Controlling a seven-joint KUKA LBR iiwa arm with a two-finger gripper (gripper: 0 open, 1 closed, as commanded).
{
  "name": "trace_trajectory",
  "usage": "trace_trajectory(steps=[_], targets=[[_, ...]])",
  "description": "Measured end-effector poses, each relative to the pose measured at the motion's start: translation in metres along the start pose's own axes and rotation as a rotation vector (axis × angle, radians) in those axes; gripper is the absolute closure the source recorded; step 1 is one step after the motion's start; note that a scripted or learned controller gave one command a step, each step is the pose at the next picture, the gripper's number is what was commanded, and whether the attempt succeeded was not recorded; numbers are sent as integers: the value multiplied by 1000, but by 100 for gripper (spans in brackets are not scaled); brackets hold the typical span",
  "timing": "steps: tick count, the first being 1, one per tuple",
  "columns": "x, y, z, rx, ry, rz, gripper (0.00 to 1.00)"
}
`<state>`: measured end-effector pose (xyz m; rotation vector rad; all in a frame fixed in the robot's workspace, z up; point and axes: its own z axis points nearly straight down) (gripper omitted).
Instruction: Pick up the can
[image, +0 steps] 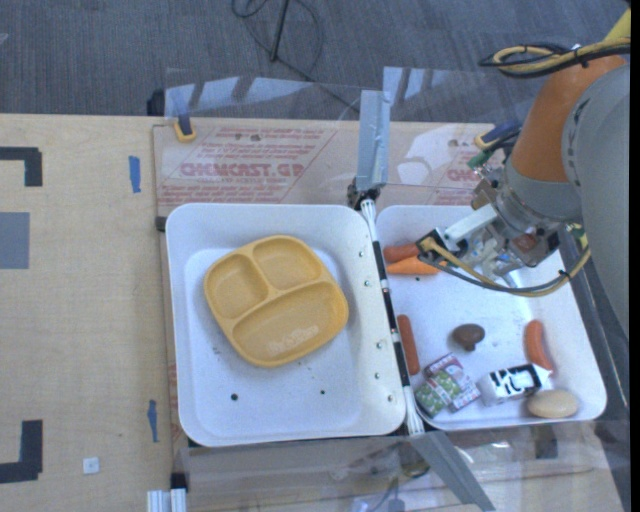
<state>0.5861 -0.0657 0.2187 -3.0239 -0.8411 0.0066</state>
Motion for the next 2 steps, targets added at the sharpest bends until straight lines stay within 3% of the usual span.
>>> trace_trajectory(steps=[1, 2], targets=[[54, -89, -19, -3, 3, 198, 100], [6, -57, -66, -2, 2, 157, 100]])
